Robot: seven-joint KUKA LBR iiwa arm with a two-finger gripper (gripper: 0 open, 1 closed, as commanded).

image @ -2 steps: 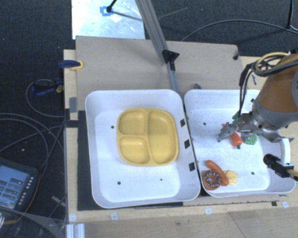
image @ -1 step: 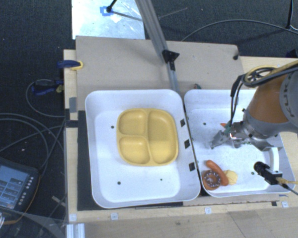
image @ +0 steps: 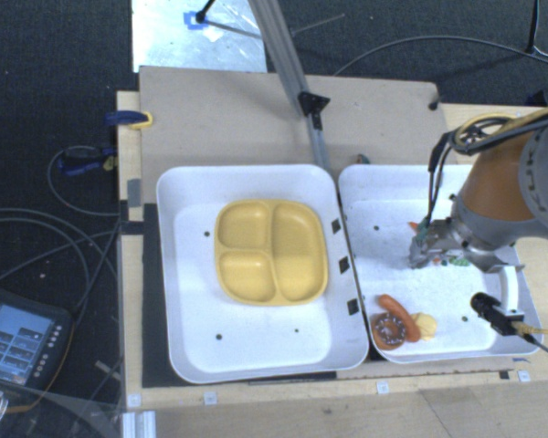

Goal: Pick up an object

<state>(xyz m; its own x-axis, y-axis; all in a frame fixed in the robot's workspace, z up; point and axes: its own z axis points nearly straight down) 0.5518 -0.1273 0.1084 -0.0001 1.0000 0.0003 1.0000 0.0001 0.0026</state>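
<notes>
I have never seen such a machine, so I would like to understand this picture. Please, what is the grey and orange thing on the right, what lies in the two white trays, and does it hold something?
The picture comes from one camera fixed above the bench, looking down at a slant. The grey and orange thing is a robot arm reaching in from the right. Its gripper is low in the right bin; I cannot tell whether it holds anything. Near the bin's front lie a sausage, a chocolate doughnut and a small yellow piece, all toy food. The left bin holds a yellow divided plate.
</notes>
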